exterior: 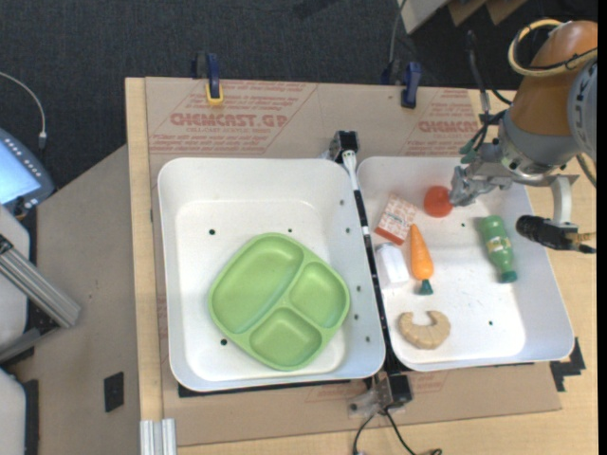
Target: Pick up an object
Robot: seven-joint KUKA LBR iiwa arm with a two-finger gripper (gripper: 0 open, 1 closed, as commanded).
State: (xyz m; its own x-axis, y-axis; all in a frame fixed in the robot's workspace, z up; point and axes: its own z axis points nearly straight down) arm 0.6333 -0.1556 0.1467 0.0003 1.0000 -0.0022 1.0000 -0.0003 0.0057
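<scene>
The right bin holds a red round object, an orange-and-white packet, a carrot, a white block, a green bottle and a tan croissant-shaped piece. My gripper hangs low at the back of this bin, just right of the red round object and close against it. Nothing shows between its fingers.
The left bin carries a green divided plate. Two blue clamps grip the cardboard's far edge. A black cable runs along the divider between the bins. The arm's orange band is at the upper right.
</scene>
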